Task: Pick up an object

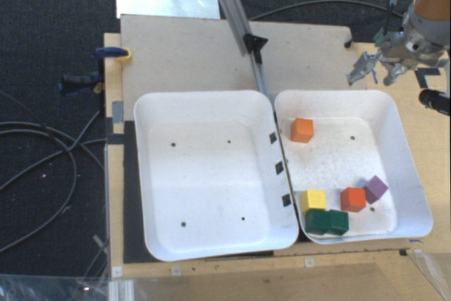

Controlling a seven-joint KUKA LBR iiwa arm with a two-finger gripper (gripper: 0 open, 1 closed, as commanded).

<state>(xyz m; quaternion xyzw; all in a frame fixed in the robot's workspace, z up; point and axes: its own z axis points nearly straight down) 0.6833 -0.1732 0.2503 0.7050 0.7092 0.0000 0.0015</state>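
Down in the right-hand shallow white plastic bin (402, 144), five small blocks are lying loose. An orange cube (301, 130) is sitting alone near the bin's far left corner. The others are clustering along the near edge: a yellow cube (313, 199) is resting just behind a dark green block (326, 222), a second orange-red cube (352, 199) is sitting just right of the yellow one, and a purple cube (376, 188) is lying beside it, tilted.

Above the bin's far right corner, the metal two-finger pincer (375, 71) is hanging over the desk (183, 53) with its fingers spread and nothing between them, well apart from every block.

The left-hand shallow white bin (204, 173) is sitting beside the right one, their rims touching.
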